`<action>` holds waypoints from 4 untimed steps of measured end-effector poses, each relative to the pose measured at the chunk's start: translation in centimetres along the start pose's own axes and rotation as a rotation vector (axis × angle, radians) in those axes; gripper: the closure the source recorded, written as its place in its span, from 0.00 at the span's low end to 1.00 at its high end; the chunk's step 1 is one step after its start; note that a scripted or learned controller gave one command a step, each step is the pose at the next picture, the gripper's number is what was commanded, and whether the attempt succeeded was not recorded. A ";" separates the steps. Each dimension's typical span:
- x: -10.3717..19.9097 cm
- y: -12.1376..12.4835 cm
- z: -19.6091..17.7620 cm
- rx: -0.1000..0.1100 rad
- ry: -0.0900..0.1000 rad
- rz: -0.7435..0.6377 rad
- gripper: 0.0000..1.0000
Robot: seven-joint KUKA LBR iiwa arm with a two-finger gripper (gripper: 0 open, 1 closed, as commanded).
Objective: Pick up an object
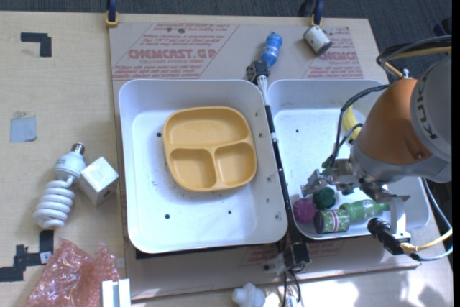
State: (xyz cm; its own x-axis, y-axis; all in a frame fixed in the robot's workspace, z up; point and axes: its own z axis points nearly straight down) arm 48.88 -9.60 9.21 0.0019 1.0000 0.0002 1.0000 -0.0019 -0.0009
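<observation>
My gripper [323,185] hangs low over the front left part of the right bin [302,118], below the arm's orange band [392,122]. Right under it lies a dark green round object [325,197]. A purple ball [305,210] sits just to the left of that, against the bin's front wall. A green bottle [352,215] with a printed label lies on its side along the front wall. A yellow item [351,129] peeks out from behind the arm, mostly hidden.
The left bin [144,154] holds a yellow divided plate [210,148]. Outside the bins lie a spiral light bulb [59,192], a white cube [99,179], a pink plastic bag [72,271] and a blue bottle [270,49].
</observation>
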 end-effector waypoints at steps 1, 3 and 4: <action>0.0 0.1 -1.0 -0.002 0.000 0.002 1.00; 7.7 6.1 -10.0 -0.001 -0.001 -0.003 1.00; 12.6 7.0 -10.6 -0.001 -0.001 -0.004 1.00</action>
State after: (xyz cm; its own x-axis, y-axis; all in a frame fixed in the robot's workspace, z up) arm 55.91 3.03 19.76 -0.0023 1.0000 -0.0012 1.0000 0.0023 0.0001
